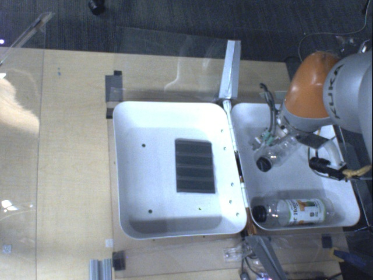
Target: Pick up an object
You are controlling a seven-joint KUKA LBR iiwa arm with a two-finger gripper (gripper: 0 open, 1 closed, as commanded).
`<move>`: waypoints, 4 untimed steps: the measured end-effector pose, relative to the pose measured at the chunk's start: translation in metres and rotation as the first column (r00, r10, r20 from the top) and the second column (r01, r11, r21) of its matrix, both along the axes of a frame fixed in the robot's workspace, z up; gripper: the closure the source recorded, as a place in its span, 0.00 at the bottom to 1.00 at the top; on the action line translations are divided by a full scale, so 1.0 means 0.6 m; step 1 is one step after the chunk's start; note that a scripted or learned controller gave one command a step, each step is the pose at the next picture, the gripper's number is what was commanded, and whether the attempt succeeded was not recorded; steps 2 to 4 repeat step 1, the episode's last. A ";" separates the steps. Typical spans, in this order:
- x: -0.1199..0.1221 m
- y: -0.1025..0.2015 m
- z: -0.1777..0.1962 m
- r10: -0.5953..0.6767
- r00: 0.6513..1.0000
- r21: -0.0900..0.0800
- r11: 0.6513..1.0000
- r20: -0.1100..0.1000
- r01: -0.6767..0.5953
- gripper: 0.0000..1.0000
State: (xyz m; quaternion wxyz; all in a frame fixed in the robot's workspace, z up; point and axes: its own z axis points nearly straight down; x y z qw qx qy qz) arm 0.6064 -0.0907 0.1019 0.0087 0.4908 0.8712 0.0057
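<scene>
Two clear plastic bottles (291, 211) in rt bin (247, 121), pincer (274, 137) state can't tell

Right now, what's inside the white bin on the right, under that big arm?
A clear bottle with a black cap lies along the right bin's near wall. A second clear bottle sits under the gripper. The arm covers the bin's far right part.

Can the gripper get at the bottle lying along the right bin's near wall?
Probably yes: the bottle lies uncovered on its side, with the gripper just above it in that bin. The close wall might crowd the grasp.
</scene>
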 end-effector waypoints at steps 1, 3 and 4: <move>-0.008 -0.019 -0.001 -0.020 1.000 -0.001 1.000 -0.014 0.020 1.00; -0.008 -0.019 -0.001 -0.020 1.000 -0.001 1.000 -0.014 0.020 1.00; -0.008 -0.019 -0.001 -0.020 1.000 -0.001 1.000 -0.014 0.020 1.00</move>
